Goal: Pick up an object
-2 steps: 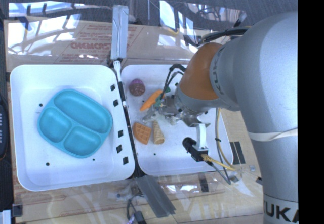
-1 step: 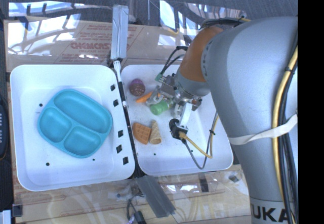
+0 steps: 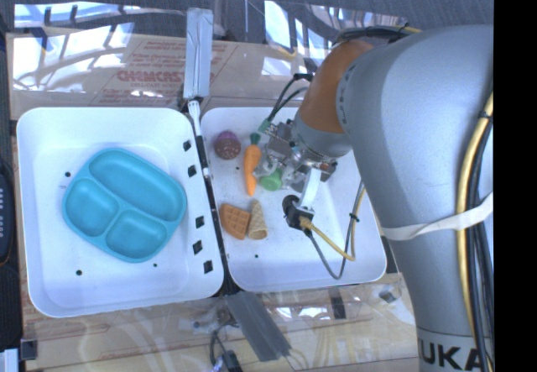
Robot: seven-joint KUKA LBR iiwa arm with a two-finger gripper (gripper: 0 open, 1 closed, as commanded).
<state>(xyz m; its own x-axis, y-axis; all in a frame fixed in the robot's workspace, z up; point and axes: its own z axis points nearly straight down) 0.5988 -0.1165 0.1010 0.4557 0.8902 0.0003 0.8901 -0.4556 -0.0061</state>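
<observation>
In the right bin (image 3: 252, 265), my gripper (image 3: 273, 167) hangs low over a small green object (image 3: 271, 182), next to an orange carrot (image 3: 251, 165). A dark purple round fruit (image 3: 226, 145) lies at the bin's upper left. Near the bin's left wall sit a waffle piece (image 3: 235, 220) and an ice-cream cone (image 3: 257, 220). The wrist body covers the fingers, so nothing shows between them.
The left bin (image 3: 50, 269) holds a blue divided plate (image 3: 124, 204). A black divider strip with clips (image 3: 201, 194) runs between the bins. My large grey arm (image 3: 419, 152) covers the right bin's right side. A yellow cable (image 3: 331, 244) loops over the bin floor.
</observation>
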